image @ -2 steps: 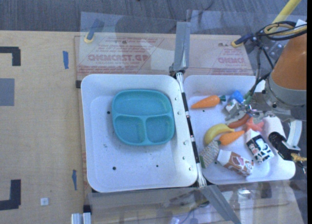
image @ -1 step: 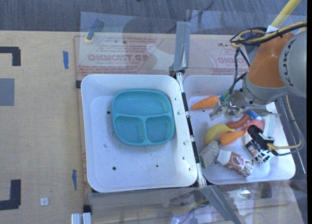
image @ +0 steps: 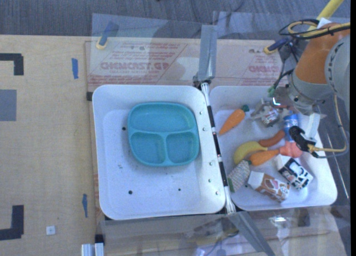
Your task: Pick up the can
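Note:
The can [image: 270, 117], small and silvery with a reddish label, lies in the back part of the right bin [image: 328, 193], between an orange carrot [image: 232, 120] and a blue-topped item [image: 290, 121]. The arm's orange band [image: 312, 60] and grey wrist hang over the bin's back right corner. My gripper [image: 266, 109] reaches down-left from the wrist and sits right at the can's upper edge. The wrist body hides how it meets the can.
The right bin also holds a banana [image: 247, 150], a second carrot [image: 265, 156], a red sausage [image: 271, 138], a pink toy [image: 291, 149], a black-and-white box [image: 295, 173] and a brown carton [image: 271, 186]. A teal divided plate [image: 164, 133] lies in the left bin [image: 111, 193].

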`<state>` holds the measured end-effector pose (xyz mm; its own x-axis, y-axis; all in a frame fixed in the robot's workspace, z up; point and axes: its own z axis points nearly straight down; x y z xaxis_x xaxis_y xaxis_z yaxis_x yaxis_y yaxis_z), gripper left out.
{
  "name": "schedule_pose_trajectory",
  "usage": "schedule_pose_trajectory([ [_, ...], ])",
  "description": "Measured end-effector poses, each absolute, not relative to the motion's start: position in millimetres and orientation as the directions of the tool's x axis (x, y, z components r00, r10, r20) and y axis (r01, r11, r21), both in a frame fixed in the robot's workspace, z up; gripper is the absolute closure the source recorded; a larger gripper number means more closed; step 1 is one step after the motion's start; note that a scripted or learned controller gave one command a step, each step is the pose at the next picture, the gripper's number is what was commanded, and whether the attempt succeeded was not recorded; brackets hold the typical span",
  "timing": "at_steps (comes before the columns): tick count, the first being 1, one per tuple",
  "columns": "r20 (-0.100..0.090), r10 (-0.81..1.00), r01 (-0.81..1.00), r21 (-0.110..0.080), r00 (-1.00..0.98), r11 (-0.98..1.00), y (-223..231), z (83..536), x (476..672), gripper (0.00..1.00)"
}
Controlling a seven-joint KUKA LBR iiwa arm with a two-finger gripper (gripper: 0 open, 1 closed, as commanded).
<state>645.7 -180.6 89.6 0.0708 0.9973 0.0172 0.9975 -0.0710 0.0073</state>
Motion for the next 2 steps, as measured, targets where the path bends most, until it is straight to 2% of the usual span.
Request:
schedule_pose_trajectory([
  [1, 0.003, 0.997, 0.997, 0.011, 0.072, -0.072, -186, 100, 645.3, 1.00],
  [2, -0.001, 0.899, 0.899, 0.001, 0.437, -0.437, -147, 208, 657.2, 1.00],
])
